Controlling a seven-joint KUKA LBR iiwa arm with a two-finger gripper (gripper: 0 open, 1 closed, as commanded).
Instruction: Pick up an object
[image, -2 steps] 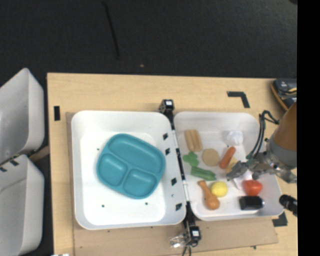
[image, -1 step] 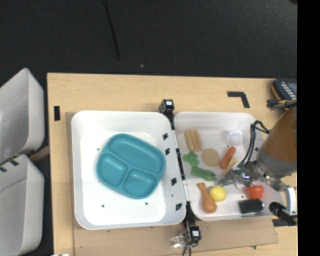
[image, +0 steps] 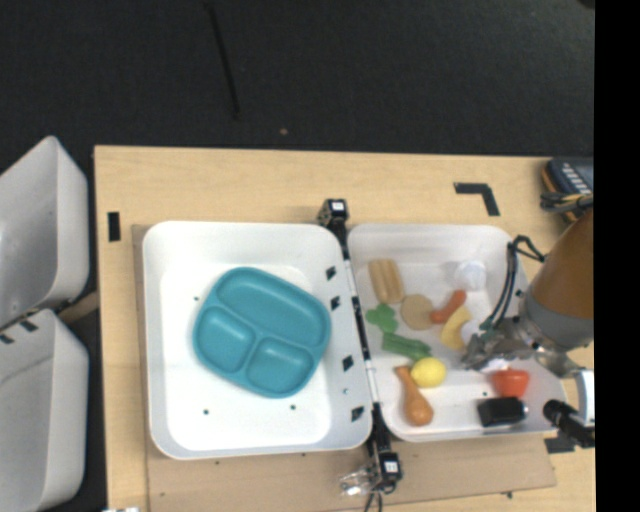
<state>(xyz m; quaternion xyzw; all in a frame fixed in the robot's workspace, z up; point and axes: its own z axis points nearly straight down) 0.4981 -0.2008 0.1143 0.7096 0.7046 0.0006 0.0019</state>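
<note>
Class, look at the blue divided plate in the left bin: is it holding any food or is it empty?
Empty. The blue plate shows bare compartments; the toy food all lies in the right bin.

A teal divided plate (image: 262, 331) is lying in the left bin (image: 160, 400). The gripper (image: 487, 347) is hanging low over the right bin (image: 430, 240), near a yellow lemon (image: 428, 373), an orange carrot (image: 413, 397) and a red toy (image: 511, 381).

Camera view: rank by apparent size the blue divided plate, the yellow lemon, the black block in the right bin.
1. blue divided plate, by far the largest
2. black block
3. yellow lemon

Block and lemon look close; that order is unsure.
</note>
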